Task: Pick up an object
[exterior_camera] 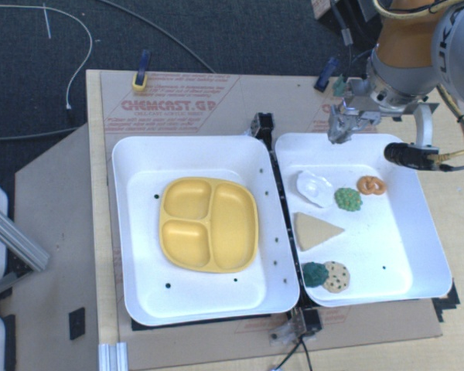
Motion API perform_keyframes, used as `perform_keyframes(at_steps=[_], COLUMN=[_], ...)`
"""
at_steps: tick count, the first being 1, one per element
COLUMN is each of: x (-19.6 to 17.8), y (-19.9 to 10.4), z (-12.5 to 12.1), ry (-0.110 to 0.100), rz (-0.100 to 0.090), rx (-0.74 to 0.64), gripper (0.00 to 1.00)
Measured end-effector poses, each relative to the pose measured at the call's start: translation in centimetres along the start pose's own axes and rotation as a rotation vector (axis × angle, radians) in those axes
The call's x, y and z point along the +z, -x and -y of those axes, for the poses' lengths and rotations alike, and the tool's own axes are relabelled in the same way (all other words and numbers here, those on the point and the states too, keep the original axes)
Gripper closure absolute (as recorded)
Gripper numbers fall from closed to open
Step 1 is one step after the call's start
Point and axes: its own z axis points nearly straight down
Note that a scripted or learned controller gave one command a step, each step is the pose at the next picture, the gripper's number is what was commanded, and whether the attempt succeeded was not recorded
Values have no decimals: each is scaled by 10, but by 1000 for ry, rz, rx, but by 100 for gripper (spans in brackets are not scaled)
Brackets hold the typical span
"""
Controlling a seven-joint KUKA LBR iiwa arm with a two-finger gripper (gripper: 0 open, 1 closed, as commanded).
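My gripper (341, 134) hangs over the far rim of the right bin (417, 230), with nothing between its fingers. Several small items lie below it in that bin. A white translucent piece (315, 186) is nearest, then a green broccoli floret (348, 199) and a brown pretzel (370, 185). A tan cheese wedge (315, 231) lies mid-bin. A dark green piece (315, 273) and a chocolate-chip cookie (336, 276) sit by the near rim.
The left bin (131, 199) holds a yellow divided plate (209, 224). A black clamp (262, 124) sits at the far end of the seam between the bins. A black cylinder with cable (411, 156) juts over the right bin's far right corner.
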Motion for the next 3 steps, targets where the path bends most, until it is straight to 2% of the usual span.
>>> perform_keyframes(at_steps=[1, 2, 3], x=[-3, 13, 23], y=[-58, -102, -160], z=[7, 17, 26], ry=[1, 0, 0], rz=[0, 1, 1], rx=[0, 1, 0], gripper=[100, 100, 100])
